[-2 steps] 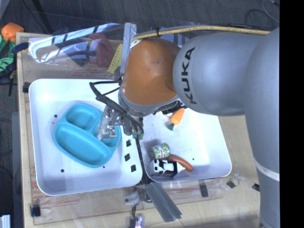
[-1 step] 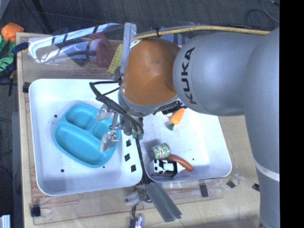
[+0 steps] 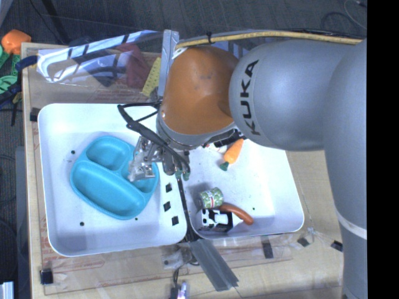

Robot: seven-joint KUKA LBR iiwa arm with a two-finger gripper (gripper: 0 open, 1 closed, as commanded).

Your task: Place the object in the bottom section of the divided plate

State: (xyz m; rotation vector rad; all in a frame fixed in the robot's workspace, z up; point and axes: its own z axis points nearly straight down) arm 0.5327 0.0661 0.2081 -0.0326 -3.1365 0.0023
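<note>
Tool [image 3: 144, 166] low, pointing down

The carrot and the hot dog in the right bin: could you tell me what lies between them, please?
In the camera view, a small green can lies between the carrot and the hot dog.

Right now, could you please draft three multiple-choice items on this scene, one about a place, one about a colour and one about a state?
1. Which bin holds the divided plate?
A. the left bin
B. the right bin
C. neither bin

2. What colour is the divided plate?
A. red
B. blue
C. yellow

3. Where is the gripper?
A. over the plate's right edge
B. outside both bins
C. on the carrot

Answers:
1 A: the plate lies on the left bin's floor.
2 B: its whole surface is light blue.
3 A: the gripper hangs over the plate's right rim, near the wall between the bins.
</note>
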